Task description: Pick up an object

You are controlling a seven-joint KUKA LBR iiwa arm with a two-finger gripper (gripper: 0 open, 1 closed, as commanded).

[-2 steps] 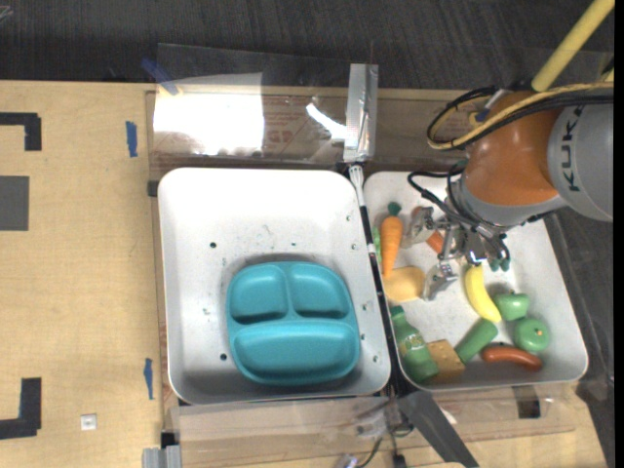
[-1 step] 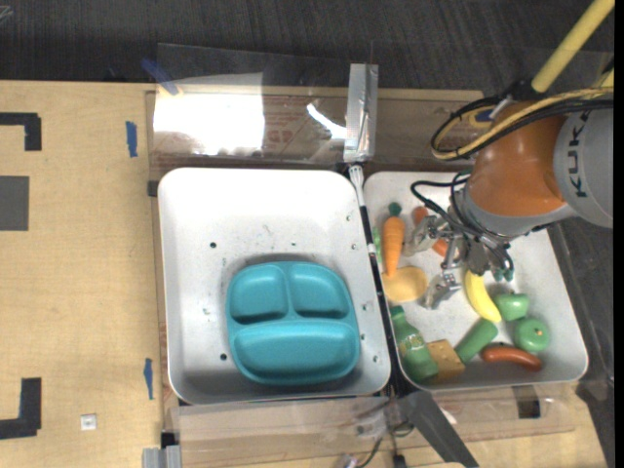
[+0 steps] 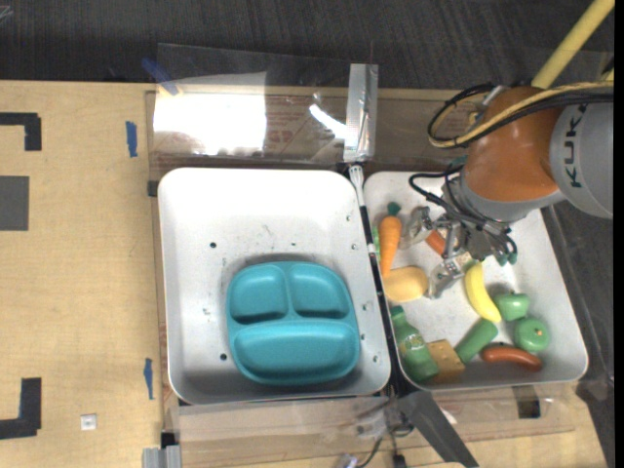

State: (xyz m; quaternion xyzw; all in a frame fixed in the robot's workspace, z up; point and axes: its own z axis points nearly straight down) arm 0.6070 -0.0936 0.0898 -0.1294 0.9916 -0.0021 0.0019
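The right bin (image 3: 565,291) holds several toy foods. An orange carrot (image 3: 388,243) lies along its left wall, with a pale yellow lump (image 3: 407,283) just below it. A yellow banana (image 3: 479,294) lies in the middle. Green pieces (image 3: 513,307), a green apple (image 3: 532,334), a red chili (image 3: 510,356), a brown block (image 3: 448,357) and a green cucumber (image 3: 417,353) crowd the near end. My gripper (image 3: 439,252) hangs low over the bin's middle, between the carrot and the banana, just above the yellow lump. The orange band (image 3: 507,164) of the arm covers the bin's far right part.
The left bin (image 3: 195,213) holds a teal divided plate (image 3: 291,322) at its near end. A clear plastic sheet (image 3: 263,115) lies beyond the bins. Black cables (image 3: 458,115) loop around the wrist. A narrow wall (image 3: 370,261) separates the two bins.
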